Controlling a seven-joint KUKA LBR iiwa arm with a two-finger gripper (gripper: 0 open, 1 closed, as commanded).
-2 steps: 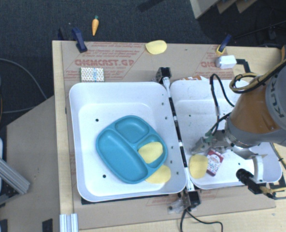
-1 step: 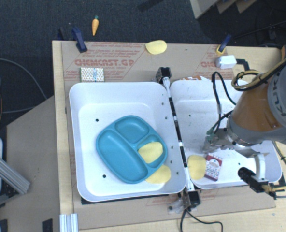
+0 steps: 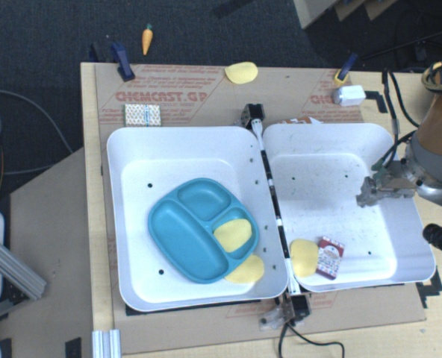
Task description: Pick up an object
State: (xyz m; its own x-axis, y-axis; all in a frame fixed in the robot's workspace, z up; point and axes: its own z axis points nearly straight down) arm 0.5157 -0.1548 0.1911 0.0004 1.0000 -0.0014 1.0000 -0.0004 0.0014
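My gripper (image 3: 370, 191) hovers over the right side of the right bin (image 3: 400, 263), reaching in from the right with nothing seen in it. At that bin's front left lie a pale yellow piece (image 3: 304, 256) and, touching it on the right, a small red and white box (image 3: 329, 257). Both sit well to the front and left of the gripper. In the left bin (image 3: 131, 162) rests a blue divided plate (image 3: 184, 233) with a yellow piece (image 3: 233, 234) in one compartment. Another yellow piece (image 3: 246, 270) lies against the plate's front edge.
A yellow lump (image 3: 241, 72), a patterned packet (image 3: 142, 114), a blue clip (image 3: 121, 61) and a white block (image 3: 351, 94) lie on the board behind the bins. A small carrot toy (image 3: 147, 39) sits on the dark floor. Cables hang at the right near the arm.
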